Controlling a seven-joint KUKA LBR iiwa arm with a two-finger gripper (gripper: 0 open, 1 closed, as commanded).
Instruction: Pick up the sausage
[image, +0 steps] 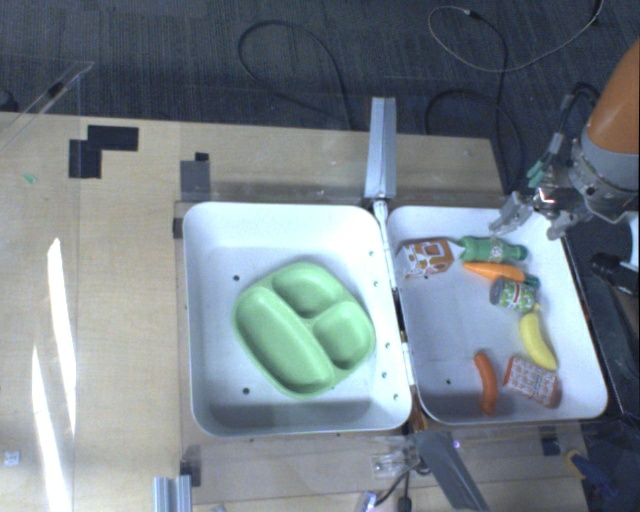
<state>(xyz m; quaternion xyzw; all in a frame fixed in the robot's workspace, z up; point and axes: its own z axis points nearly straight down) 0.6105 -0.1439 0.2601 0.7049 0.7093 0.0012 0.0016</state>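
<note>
in right bin (590, 400): sausage (486, 381), banana (538, 341); left bin (200, 400): green tray (303, 327)

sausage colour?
Orange-red sausage, right bin, clearest in the camera view.

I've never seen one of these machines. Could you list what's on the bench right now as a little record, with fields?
left bin: holds a green divided plate
right bin: holds toy food
sausage: near the front edge, beside a small orange packet
banana: just behind the packet
can: green, middle of the bin
carrot: behind the can
green bottle: at the back, lying down
carton: back left corner
claw: above the bin's back right corner, far from the sausage
</note>
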